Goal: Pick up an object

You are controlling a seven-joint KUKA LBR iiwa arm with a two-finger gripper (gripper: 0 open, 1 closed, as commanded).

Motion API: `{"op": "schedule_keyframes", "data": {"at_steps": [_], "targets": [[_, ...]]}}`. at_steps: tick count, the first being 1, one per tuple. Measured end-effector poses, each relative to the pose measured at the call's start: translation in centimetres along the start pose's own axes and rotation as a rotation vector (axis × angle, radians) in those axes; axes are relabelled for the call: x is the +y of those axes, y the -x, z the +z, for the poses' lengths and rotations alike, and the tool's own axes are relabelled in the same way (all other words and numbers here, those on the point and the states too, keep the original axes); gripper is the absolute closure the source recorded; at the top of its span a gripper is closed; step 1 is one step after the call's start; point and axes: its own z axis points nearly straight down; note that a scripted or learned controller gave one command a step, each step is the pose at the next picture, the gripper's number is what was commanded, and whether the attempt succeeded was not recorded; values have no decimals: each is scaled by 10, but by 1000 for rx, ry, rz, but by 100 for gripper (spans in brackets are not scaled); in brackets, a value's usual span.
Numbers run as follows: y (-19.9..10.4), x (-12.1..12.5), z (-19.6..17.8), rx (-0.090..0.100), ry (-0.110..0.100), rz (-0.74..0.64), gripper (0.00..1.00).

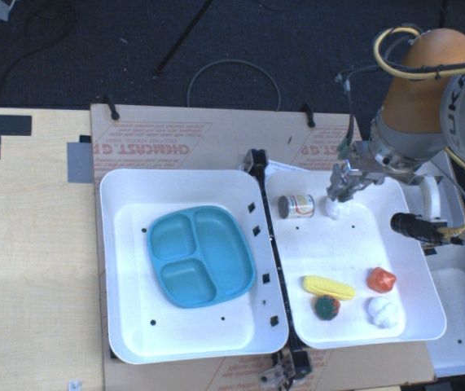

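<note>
My gripper (339,194) hangs over the far side of the right bin (411,332), right above a small white object (335,210) that lies on the bin floor. A small can (296,206) lies on its side just left of it. Nearer the front of the bin lie a yellow corn cob (328,286), a dark green ball (326,307), a red piece (382,280) and a white lumpy piece (383,312). Nothing shows between the fingers.
The left bin (126,316) holds a blue divided plate (200,255). A black divider (268,251) runs between the two bins. The arm's orange and grey body (423,88) stands over the right bin's far right corner.
</note>
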Motion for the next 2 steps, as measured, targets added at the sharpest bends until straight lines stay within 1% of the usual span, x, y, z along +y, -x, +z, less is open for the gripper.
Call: {"op": "schedule_keyframes", "data": {"at_steps": [1,2], "targets": [[-47,-19,3,1,0,0,100],[-95,-25,16,0,0,-1,100]]}}
